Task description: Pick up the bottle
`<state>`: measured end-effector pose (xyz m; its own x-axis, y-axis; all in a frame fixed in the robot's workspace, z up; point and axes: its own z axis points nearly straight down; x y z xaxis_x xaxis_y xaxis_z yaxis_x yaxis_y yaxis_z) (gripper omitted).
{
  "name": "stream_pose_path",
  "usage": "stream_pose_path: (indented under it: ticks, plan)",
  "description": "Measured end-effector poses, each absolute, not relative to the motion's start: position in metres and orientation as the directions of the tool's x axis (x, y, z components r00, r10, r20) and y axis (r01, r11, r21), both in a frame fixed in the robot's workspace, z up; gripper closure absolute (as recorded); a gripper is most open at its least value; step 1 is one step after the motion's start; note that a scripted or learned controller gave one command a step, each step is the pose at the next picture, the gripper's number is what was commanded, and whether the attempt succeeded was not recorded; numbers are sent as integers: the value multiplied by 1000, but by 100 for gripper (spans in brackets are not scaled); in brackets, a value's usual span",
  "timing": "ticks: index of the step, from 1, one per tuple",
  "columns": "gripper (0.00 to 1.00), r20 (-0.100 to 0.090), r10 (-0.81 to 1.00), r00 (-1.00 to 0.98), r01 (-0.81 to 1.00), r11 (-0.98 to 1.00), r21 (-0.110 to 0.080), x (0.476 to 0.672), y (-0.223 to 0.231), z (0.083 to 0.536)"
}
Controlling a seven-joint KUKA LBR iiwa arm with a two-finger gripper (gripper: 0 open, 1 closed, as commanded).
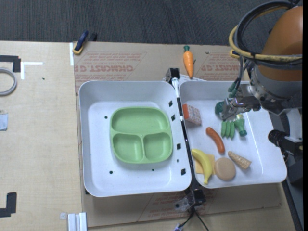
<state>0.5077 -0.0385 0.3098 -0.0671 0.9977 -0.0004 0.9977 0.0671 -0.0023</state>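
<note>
Bottle (221,109), likely the dark green thing, right bin (257,141) | pincer (234,107) just beside it, can't tell if wide or narrow | step: grabbing | next: squeeze bottle, lift up

The gripper (235,106) hangs over the right bin (263,148) near green beans (233,128), a sausage (215,139) and a banana (204,163), while the left bin (94,143) holds a green divided plate (141,134).

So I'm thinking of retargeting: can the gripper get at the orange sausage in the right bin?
Probably yes. The sausage lies uncovered on the right bin's floor, apart from the green beans and banana, and the gripper hovers close by over the same bin.
</note>
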Motion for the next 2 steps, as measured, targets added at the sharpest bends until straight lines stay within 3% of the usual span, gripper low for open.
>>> stream_pose_path:
  ticks: [1, 2]
  plan:
    - [100, -1, 997, -71, 997, 71, -2, 477, 27, 238]
    - [100, -1, 999, 50, 999, -50, -1, 477, 94, 233]
